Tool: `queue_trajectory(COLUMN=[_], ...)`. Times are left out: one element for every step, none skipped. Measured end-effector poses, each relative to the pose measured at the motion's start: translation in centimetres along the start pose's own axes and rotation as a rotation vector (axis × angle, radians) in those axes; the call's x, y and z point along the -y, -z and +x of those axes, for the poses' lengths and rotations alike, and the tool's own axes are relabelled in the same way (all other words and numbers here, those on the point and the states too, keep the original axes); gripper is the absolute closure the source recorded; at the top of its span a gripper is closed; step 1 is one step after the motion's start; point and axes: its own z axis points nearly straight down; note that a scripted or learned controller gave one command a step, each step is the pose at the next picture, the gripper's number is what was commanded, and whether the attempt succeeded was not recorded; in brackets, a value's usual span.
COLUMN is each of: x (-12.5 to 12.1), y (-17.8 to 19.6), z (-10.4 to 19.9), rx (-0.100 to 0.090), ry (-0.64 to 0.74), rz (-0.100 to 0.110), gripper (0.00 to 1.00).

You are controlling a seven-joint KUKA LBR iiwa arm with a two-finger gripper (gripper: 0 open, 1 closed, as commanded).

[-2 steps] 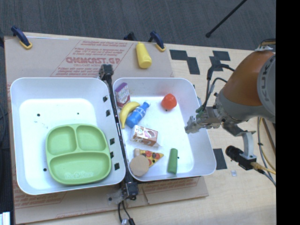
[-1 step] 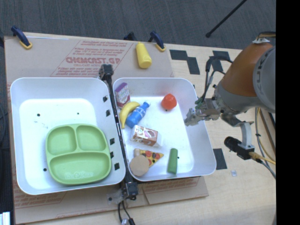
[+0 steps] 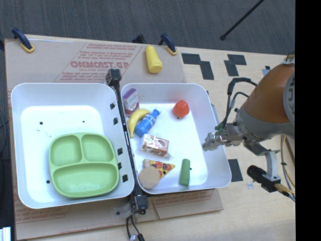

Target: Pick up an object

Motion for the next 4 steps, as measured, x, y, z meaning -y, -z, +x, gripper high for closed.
queue_trajectory(x=[-3.7,-1.8,-0.1,-0.1], y=[2.2,1.3,5.2,2.4], z=[0.0,0.0,0.0,3.3], rx=[0.0,0.0,0.001,0.0], ry=[0.0,0.001,-0.002,0.002], rz=[-0.003,0.0,-0.004,-0.001], gripper=[1.0,1.0,1.0,1.0])
